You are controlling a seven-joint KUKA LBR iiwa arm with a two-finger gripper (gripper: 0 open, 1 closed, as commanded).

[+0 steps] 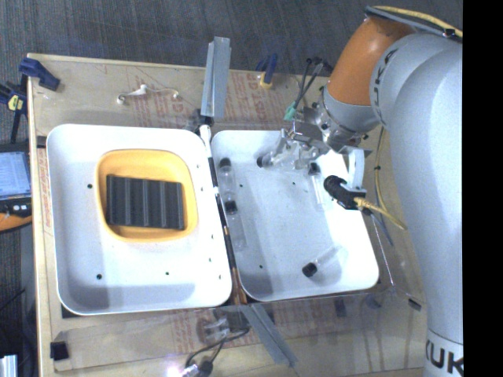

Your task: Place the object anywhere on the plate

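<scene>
Leftmost, the left bin holds a yellow plate with a dark ribbed insert lying across its middle. Just beside it, touching along the centre seam, the right bin carries 1 clear bottle with a dark cap, lying on its side near the bin's front right corner, well apart from the plate. Near the seam, 2 small dark spots sit on the right bin's left wall. Farther right, the gripper hovers over the right bin's back edge, above the bottle's end of the bench but not touching it; nothing shows between it. The grey arm with its orange band reaches in from the right.
</scene>
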